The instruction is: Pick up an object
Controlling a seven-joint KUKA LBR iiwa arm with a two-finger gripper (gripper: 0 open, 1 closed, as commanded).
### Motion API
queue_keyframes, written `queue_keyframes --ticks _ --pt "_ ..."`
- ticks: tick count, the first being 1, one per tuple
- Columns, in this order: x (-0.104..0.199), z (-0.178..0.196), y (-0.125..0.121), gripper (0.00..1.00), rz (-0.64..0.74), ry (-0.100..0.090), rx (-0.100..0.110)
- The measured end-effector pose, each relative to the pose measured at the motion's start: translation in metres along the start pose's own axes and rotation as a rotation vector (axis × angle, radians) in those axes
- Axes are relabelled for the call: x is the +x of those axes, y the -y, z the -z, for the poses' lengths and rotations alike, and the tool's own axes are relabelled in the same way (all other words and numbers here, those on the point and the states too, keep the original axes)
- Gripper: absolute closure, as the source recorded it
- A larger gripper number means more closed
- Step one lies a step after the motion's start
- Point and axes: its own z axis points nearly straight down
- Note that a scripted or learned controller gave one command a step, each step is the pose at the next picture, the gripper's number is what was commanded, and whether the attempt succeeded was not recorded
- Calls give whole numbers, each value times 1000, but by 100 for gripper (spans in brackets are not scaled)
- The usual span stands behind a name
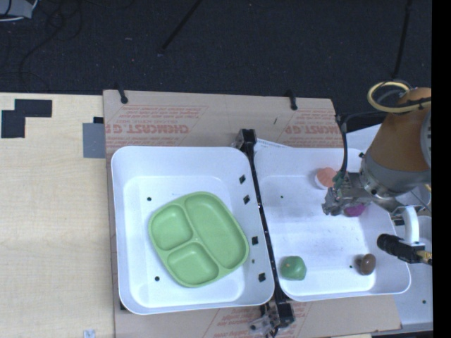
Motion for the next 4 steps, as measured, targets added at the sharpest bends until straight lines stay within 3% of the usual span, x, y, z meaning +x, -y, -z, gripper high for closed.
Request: queue_keyframes --ticks 1,2,4 --pt "6 61 1 100 1 0 -1" --pt "5 76 1 100 0 0 3" --pt "104 62 2 100 2 -3 7"
